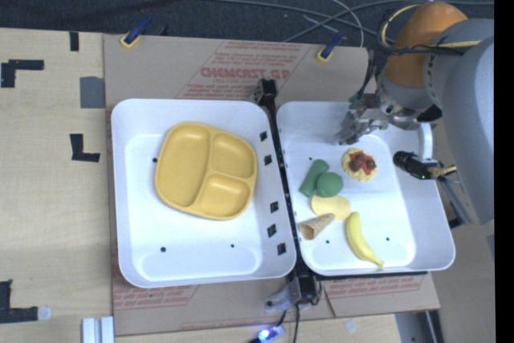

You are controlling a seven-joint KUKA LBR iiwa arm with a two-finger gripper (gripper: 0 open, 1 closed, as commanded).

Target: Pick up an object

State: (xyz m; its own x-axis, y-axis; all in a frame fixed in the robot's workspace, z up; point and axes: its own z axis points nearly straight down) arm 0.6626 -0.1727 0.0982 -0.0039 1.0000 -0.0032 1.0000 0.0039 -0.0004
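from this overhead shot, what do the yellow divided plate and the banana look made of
Yellow divided plate: looks like moulded plastic, matte to satin, one even colour with soft rounded compartment ridges. Banana: probably a plastic toy, since it is smooth, uniformly bright yellow and unmarked, though the view is too coarse to be sure.

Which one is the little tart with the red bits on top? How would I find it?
Look at the right-hand white bin, the one with the toy food in it. Near its upper part, just below the robot's gripper, sits the tart, small and round. It is the only piece with red and dark bits on top; the green pieces, ice cream cone and banana lie lower.
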